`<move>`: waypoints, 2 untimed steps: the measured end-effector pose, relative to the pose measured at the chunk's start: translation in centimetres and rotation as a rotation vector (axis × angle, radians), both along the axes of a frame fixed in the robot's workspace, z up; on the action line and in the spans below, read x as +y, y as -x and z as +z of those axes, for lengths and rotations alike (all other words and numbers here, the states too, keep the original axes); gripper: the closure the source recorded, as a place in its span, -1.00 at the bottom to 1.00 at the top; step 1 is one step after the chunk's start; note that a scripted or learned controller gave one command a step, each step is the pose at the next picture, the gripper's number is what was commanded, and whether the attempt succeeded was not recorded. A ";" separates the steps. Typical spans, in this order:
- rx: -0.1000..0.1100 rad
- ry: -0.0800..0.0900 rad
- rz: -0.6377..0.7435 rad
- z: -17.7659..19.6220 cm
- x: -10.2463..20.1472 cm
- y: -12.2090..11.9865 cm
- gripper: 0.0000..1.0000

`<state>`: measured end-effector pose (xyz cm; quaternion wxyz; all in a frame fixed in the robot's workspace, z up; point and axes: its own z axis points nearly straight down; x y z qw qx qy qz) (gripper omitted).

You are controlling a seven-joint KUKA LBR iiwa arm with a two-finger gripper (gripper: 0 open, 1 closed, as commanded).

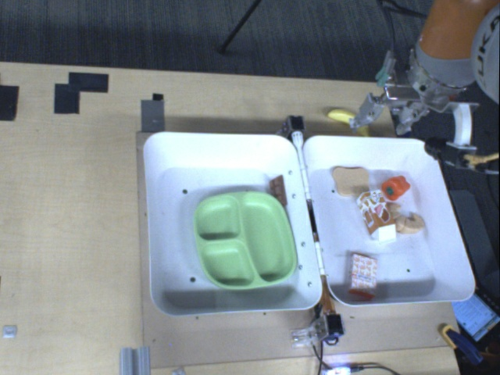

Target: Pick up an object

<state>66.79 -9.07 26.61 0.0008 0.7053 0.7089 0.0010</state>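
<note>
The gripper (388,114) hangs above the far rim of the right bin (449,291), outside the bin itself, and its two fingers stand apart with nothing between them. All the things that it could take lie in that right bin: a tan flat piece (349,180) near the far wall, an orange-red object (396,187) just beside it toward the arm's side, a brown-and-white patterned item (375,210) in the middle, a small white block (387,234) touching it on the near side, a pale round piece (411,223) next to them, and a patterned small box (363,270) alone near the bin's front wall. In my judgement the step in hand is the approach, so the choice of target matters most. The box near the front wall stands well apart from the others, which makes it the safer choice; the middle group is crowded, and the fingers could push a neighbour. The gripper should come down straight over the chosen thing, with the fingers on both sides of its narrow width, and close only when low enough. The left bin (168,291) holds a green divided tray (244,238).
</note>
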 end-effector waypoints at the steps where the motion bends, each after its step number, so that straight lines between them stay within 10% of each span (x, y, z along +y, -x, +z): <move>1: 0.005 0.000 -0.003 -17.2 -2.8 1.5 -1.00; 2: -0.004 0.001 -0.001 -15.9 -2.8 1.2 1.00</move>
